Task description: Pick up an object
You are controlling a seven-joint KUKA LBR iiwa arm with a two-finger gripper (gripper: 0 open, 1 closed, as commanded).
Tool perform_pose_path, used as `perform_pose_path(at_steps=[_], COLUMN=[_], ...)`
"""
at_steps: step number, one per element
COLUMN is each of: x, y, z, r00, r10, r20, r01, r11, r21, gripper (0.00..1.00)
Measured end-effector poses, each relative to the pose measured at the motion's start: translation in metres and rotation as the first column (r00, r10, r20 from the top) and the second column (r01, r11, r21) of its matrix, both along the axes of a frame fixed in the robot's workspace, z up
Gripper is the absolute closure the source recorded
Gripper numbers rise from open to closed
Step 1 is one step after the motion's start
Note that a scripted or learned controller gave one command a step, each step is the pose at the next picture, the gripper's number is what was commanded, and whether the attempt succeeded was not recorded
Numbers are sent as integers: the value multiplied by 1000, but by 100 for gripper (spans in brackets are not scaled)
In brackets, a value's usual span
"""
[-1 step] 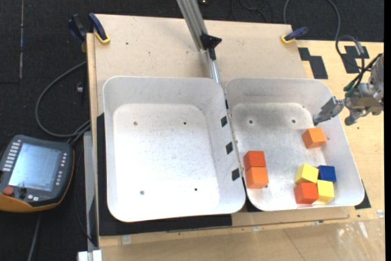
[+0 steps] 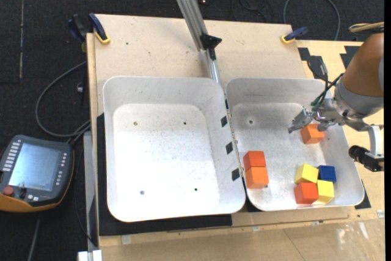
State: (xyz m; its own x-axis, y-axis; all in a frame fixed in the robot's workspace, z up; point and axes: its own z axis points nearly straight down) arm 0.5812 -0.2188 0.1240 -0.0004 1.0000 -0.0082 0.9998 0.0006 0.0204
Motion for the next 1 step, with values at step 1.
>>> perform_pose_path(at_steps=[1], x=[-23], y=[-4], z=[-8], r00=[1000], r10=[5], r20=[5], r01=[-5], r11=[1000], r21=[-4], gripper=[0])
